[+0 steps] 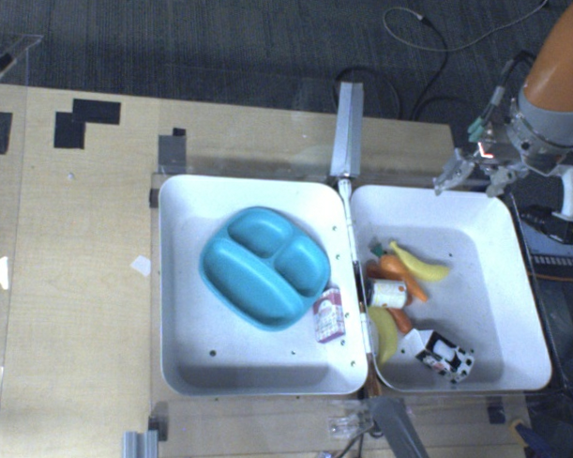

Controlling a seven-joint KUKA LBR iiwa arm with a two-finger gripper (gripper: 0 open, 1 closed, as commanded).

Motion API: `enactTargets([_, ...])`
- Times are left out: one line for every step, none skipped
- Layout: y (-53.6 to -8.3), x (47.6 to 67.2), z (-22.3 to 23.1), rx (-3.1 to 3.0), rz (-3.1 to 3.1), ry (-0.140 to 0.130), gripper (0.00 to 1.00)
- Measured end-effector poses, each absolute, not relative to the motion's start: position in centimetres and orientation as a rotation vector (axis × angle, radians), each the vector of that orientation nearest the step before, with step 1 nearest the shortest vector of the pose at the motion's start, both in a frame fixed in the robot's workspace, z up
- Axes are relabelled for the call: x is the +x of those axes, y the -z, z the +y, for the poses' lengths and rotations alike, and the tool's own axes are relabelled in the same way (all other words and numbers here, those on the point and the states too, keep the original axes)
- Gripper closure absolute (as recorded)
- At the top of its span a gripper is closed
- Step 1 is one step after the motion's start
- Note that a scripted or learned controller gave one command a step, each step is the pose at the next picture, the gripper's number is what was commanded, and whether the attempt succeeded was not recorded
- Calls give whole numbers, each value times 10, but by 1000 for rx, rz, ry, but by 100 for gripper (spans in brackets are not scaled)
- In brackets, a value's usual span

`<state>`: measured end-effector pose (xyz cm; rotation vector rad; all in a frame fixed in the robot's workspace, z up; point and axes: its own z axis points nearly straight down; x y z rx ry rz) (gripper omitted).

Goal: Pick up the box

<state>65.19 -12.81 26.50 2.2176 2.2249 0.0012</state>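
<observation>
**Box crowded by fruit, gripper far from it**

Nearest to us, at the front of the right bin (pixel 512 231), we see the box (pixel 439 353), white with black print, lying tilted beside the lower banana (pixel 386 335). That closeness is our first worry: we judge that a finger coming down on the banana side could land on the fruit, or nudge the box toward the bin wall and spoil the grip. The box also lies skewed to the bin's edges, so a gripper not turned to match may catch only a corner and let it slip.

Just behind sit a small white can (pixel 389 294), a carrot (pixel 395 267) and a second banana (pixel 418 264), packed together near the divider; a low approach across them could scatter the heap.

In the left bin a blue divided plate (pixel 265 266) and a small bottle (pixel 329 314) lie well apart from the job.

Farthest back, the gripper (pixel 474 175) hovers over the right bin's rear rim, fingers spread and holding nothing, with the orange-banded arm reaching in from the right.
</observation>
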Motion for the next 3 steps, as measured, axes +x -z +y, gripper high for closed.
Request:
enactTargets([-135, 669, -146, 2241, 2201, -1, 0])
enactTargets([-86, 670, -193, 2346, 2085, -5, 0])
enactTargets([-98, 672, -192, 2338, 2089, -9, 100])
